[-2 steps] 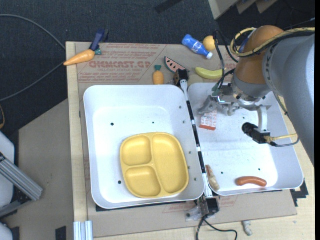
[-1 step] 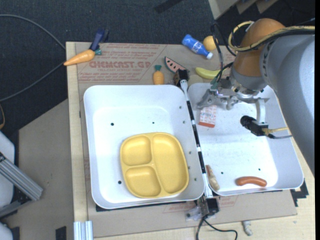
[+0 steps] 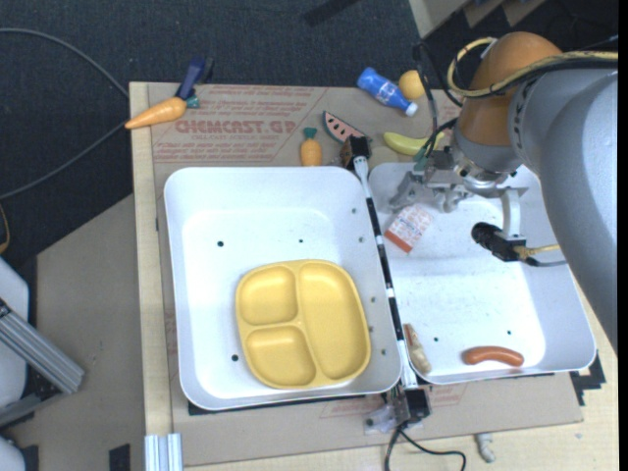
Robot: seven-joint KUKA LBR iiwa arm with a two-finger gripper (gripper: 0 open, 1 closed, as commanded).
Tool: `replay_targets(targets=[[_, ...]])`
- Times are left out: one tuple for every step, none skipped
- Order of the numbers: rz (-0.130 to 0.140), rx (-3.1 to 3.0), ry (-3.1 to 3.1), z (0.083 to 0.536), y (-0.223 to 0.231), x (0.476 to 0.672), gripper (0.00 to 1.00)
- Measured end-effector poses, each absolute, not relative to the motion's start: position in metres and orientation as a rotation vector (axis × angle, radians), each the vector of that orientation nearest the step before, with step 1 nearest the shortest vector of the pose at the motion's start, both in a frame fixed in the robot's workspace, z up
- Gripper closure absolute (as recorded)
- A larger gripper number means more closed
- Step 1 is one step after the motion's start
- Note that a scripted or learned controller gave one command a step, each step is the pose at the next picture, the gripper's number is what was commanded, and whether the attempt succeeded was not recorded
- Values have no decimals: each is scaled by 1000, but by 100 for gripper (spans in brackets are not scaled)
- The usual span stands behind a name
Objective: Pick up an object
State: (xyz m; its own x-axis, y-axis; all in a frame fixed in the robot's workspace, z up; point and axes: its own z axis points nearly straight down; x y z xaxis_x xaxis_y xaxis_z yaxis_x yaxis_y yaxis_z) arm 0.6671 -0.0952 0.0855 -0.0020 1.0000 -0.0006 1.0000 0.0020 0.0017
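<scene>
In the right-hand bin (image 3: 549,337), near its far left corner, the end effector (image 3: 429,192) is seen low over the white floor, carried by the grey arm (image 3: 579,155) with its orange band (image 3: 505,81). Whether the end effector is spread wide, drawn narrow or closed on anything cannot be told, since its metal parts are blurred together from this slant. Just beside it, toward the dividing wall, a small red-and-white packet (image 3: 408,228) is seen lying flat on the bin floor; contact between the two cannot be made out. A toy sausage (image 3: 493,357) lies near the front edge of the same bin, well apart from the packet, and a small brownish piece (image 3: 416,348) rests against the front left wall.

In the left bin (image 3: 196,214) a yellow divided plate (image 3: 302,322) is set toward the front.

On the desk (image 3: 245,126) behind the bins, a toy carrot (image 3: 157,114), a small orange bottle (image 3: 311,150), a watermelon slice (image 3: 339,126), a blue bottle (image 3: 385,90), a lemon (image 3: 412,84) and a banana (image 3: 404,143) are scattered.
</scene>
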Motion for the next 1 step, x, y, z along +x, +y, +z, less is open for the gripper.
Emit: replay_targets(targets=[[0, 2220, 2222, 85, -92, 667, 0]])
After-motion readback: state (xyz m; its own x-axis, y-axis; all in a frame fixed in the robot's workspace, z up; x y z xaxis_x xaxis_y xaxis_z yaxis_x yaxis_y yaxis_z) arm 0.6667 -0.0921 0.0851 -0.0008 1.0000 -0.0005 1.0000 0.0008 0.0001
